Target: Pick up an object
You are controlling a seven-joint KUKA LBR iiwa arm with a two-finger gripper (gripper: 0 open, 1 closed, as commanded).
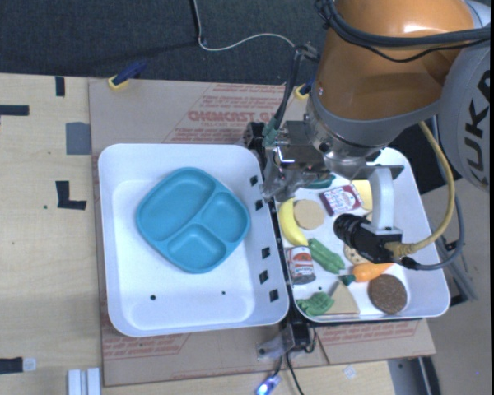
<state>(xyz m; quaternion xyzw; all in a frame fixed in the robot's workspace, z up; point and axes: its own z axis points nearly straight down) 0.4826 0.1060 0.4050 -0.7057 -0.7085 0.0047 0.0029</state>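
The right bin (428,303) holds several toy foods: a yellow banana (291,224), a tan round cracker (309,215), a small can (301,264), a green pepper (326,255), an orange carrot (370,271), a brown cookie (388,293), a green leafy piece on a beige slice (323,304) and a red-and-white packet (339,198). The gripper (290,171) hangs at the bin's far left corner, above the banana's upper end. The big orange wrist hides most of it.
The left bin (119,286) carries a blue divided plate (193,218). A black divider with clips (267,253) runs between the bins. Cables (230,44) trail across the dark backdrop. Cardboard (148,113) lies under both bins.
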